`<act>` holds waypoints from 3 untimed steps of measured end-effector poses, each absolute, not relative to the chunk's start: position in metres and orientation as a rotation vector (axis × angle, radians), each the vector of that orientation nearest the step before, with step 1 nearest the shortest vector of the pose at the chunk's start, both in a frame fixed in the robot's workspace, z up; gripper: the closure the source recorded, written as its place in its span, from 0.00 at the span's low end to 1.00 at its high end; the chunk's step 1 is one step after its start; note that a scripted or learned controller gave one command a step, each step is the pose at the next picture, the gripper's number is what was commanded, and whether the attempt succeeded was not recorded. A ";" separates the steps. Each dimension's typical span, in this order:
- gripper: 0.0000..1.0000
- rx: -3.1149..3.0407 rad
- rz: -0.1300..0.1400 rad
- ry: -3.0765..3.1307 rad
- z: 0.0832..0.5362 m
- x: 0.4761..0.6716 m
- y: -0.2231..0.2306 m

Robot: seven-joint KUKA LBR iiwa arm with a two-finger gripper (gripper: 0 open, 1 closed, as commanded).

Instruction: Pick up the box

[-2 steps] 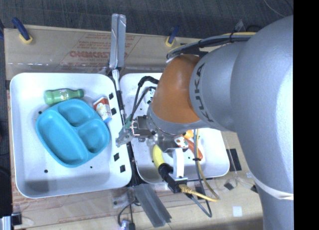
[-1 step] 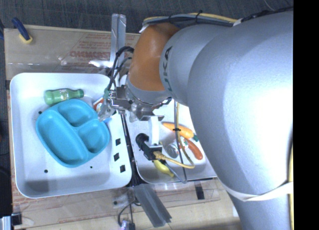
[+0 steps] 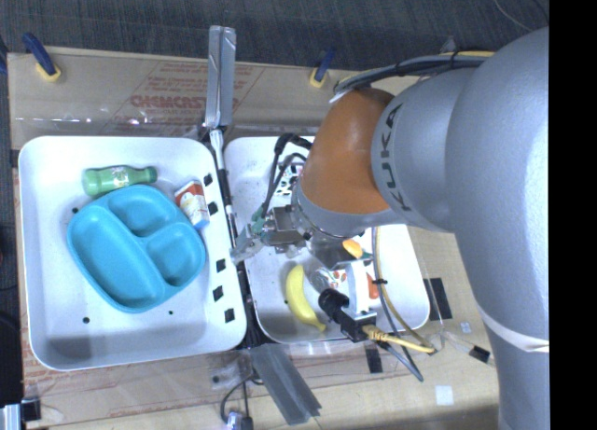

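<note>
Both bins point(image 3: 37, 260) were white. The divided plate point(image 3: 135, 246) was sky blue, the bottle point(image 3: 118, 177) green (its label paler). The small box point(image 3: 192, 202) showed red and white, the banana point(image 3: 300, 298) yellow. The arm point(image 3: 466, 158) was grey with an orange band.

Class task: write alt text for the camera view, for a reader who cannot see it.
A grey arm with an orange band reaches down into the right bin, above a banana and a box. The left bin holds a blue divided tray, a green bottle and a small carton.
</note>
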State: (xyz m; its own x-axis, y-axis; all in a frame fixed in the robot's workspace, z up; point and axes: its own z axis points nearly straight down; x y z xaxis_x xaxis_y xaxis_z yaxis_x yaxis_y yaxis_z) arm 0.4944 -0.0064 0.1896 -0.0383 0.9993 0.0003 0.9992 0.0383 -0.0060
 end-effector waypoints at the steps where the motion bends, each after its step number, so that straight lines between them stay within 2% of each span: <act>1: 0.00 -2.139 0.008 -2.293 0.189 0.476 0.011; 2: 0.00 -2.086 0.006 -2.346 0.190 0.476 0.062; 3: 0.00 -1.968 0.006 -2.444 0.189 0.521 0.049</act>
